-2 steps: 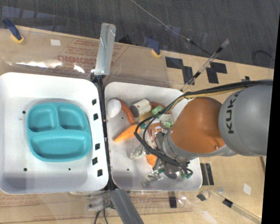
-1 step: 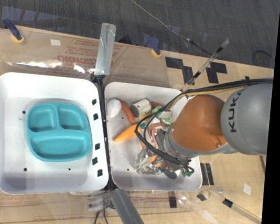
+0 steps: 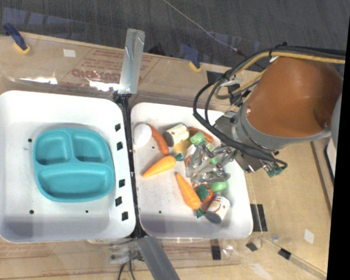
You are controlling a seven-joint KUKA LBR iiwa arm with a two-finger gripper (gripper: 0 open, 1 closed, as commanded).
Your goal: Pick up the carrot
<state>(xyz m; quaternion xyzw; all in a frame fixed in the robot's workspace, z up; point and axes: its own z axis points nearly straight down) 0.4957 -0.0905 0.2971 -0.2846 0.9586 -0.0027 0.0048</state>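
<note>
We see a bench (image 3: pixel 60 65) covered with a clear plastic sheet, its edges held by strips of tape. On it two shallow white bins sit side by side, touching along their inner walls: the left bin (image 3: pixel 3 152) and the right bin (image 3: pixel 155 226). A grey tape strip (image 3: pixel 132 59) runs up from their junction.

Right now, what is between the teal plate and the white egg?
In the camera view, the two bins' side walls lie between the teal divided plate and the white egg.
</note>
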